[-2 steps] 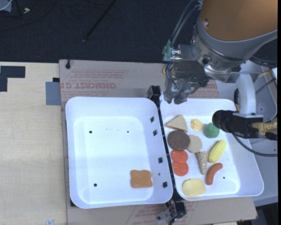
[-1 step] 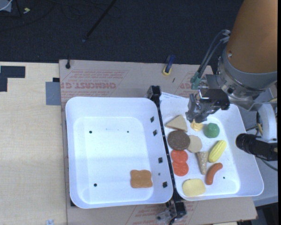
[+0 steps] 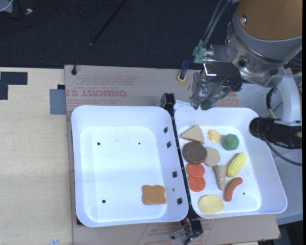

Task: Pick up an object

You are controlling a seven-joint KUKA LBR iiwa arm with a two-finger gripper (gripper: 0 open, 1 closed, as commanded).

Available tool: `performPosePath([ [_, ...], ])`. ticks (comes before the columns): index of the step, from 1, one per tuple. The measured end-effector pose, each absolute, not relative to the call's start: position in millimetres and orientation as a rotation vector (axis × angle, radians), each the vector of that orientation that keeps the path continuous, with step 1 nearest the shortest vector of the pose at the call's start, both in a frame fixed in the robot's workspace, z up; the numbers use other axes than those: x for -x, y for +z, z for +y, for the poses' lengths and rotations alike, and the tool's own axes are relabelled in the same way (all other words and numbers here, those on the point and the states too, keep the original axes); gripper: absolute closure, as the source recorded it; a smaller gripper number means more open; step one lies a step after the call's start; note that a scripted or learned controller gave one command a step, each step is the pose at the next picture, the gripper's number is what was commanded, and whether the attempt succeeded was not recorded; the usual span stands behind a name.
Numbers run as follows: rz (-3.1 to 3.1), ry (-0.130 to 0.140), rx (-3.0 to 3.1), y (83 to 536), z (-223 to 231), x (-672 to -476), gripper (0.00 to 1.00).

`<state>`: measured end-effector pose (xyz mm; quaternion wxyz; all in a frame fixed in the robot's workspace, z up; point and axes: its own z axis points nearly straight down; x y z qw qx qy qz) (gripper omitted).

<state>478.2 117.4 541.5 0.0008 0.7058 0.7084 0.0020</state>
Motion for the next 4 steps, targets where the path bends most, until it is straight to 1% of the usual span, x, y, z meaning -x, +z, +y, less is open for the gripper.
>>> performPosePath([
  [1,2.225,-0.023,-2.229,393.5,137.1,-474.6,1.0],
  [2,2.225,0.006,-2.217,484.6,206.3,-476.0,1.0],
  [3,2.221,0.004,-2.221,540.8,205.6,-476.1,1.0],
  [4,2.222,-0.021,-2.229,273.1,166.0,-489.3,1.0],
])
